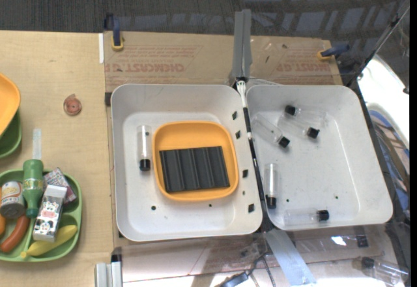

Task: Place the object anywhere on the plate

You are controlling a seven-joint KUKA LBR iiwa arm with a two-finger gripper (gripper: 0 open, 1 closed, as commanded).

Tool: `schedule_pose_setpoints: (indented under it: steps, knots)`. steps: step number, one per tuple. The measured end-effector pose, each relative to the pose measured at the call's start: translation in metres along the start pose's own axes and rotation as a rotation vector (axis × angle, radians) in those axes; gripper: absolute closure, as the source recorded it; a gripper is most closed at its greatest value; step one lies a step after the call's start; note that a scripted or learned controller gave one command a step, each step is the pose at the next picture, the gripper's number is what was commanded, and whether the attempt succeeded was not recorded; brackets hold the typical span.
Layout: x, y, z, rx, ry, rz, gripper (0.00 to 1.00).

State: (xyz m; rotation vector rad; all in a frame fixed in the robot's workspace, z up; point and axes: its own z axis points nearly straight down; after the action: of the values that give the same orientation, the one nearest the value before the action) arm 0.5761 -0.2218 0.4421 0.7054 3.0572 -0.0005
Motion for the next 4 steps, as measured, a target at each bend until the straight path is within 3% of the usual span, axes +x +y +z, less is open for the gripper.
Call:
schedule_pose_setpoints:
  steps: [4]
  knots:
    - [0.027, -0.014, 0.001, 0.001, 0.003, 0.037, 0.0]
